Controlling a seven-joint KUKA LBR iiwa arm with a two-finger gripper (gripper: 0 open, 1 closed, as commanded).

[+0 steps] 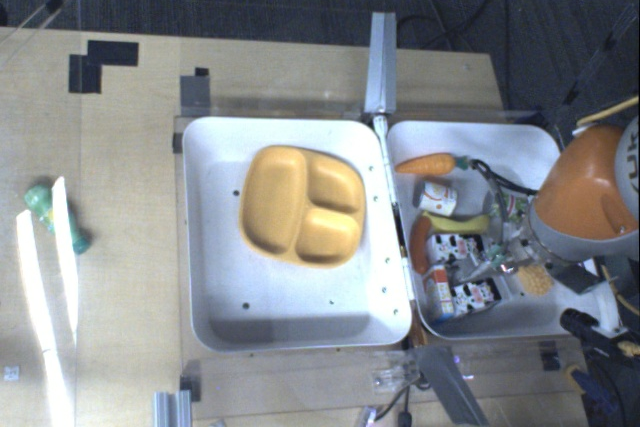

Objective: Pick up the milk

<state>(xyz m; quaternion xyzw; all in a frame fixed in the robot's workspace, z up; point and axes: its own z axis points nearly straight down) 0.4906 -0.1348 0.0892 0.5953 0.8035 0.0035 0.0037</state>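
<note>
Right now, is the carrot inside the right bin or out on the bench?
Inside. The carrot lies flat in the right bin, near its far left corner, above the banana.

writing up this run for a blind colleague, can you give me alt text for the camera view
The grey and orange arm reaches from the right into the right bin, its gripper low among a carrot, a banana, a small can and milk cartons. The left bin holds a yellow divided plate.
</note>
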